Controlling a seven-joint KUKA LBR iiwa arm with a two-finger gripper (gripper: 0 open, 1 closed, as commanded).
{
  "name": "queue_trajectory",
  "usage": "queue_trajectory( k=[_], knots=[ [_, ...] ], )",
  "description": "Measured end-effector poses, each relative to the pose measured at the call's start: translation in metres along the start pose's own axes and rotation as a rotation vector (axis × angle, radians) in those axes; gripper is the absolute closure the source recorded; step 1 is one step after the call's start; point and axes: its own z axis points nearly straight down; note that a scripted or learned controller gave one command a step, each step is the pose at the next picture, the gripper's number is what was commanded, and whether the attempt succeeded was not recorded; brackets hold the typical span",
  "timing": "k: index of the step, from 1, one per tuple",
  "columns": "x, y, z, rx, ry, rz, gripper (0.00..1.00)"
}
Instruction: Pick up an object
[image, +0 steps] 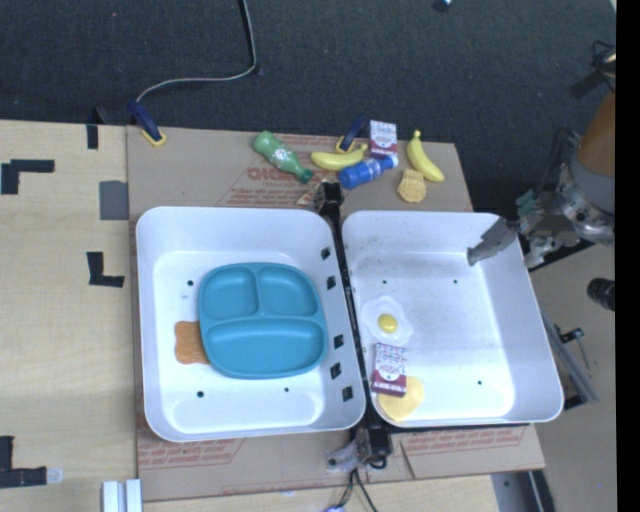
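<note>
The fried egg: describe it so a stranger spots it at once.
Take the right bin of the two white ones. Near its left wall lies the fried egg, flat white with a yellow yolk. Just below it sit a small red-and-white carton and a plain yellow piece; neither has a yolk.

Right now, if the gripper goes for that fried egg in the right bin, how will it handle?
The fried egg looks thin and lies flat on the bin floor, so fingers would probably struggle to get under it. It seems a light toy that may slide when pushed. Being flat, it shouldn't roll.
</note>
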Motion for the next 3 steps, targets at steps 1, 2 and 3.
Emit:
queue_trajectory(
  k=[1,2,3],
  knots=[
    [0.053,0.009,0.095,0.003,0.002,-0.001,0.00],
    [0.079,0.007,0.141,0.002,0.001,-0.001,0.00],
    [0.081,0.000,0.194,-0.003,0.000,0.000,0.00]
  ],
)
